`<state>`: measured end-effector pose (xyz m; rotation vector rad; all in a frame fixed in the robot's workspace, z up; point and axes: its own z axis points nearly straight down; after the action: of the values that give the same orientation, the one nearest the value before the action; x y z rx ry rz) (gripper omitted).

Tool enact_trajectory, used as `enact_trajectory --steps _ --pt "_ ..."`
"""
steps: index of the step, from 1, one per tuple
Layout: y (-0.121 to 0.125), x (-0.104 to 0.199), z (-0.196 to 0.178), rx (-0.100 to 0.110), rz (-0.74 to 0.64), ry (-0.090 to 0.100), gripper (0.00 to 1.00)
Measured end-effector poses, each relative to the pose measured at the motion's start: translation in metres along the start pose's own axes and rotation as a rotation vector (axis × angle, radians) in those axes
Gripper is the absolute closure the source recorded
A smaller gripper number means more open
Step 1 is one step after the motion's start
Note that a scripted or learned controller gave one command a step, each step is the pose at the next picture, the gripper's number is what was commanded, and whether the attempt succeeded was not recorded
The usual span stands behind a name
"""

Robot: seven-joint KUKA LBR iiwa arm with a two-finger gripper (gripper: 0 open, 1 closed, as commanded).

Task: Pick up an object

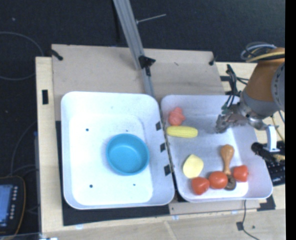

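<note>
Hovering Over the Right Bin, Nothing Visibly Held

Looking down on the tabletop (198, 66), I see the two white bins side by side. The left bin (78, 134) carries a blue bowl (127, 154), sitting upright a little near of its middle.

The right bin (205, 111) holds all the small things. At its far-left corner lies a pink piece (176, 116), and just near of it a yellow corn cob (182, 132) lies on its side, running left to right. Toward the near side sits a pale yellow lump (193, 165), with a red tomato (200, 185) just near of it and a second red tomato (218, 179) right beside that one. A brown drumstick-shaped item (227, 159) stands lengthwise between them and a third red piece (240, 173) at the near-right. A dark small thing (230, 185) peeks out at the drumstick's near end; I can't make out what it is.

My arm (265, 86) comes in from the right, its orange band above the wrist. The jaws (223, 125) hang over the far-right part of the right bin, right of the corn cob and far of the drumstick, apart from both. I cannot tell whether they are spread or closed; the tips blur against the bin floor.
</note>
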<state>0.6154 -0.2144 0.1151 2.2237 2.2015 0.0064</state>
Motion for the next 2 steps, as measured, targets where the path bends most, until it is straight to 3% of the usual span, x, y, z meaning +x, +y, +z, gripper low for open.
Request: enact_trajectory --steps 2 --pt "0.013 -0.011 -0.123 0.003 -0.015 0.003 1.00"
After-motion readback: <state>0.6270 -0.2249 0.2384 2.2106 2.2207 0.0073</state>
